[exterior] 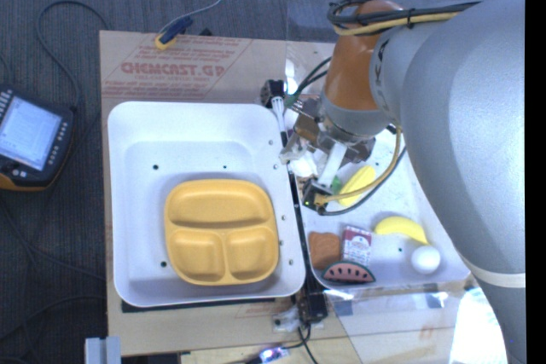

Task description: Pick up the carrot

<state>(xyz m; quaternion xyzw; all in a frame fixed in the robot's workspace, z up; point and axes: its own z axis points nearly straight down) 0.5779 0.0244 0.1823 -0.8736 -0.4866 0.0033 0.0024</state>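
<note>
The arm reaches down over the left edge of the right bin, its jaws low beside a yellow-green piece. Whether they are apart or together cannot be told. The carrot cannot be picked out for certain. An orange-brown stub lies in the bin's near left corner, just beside a watermelon slice.
</note>
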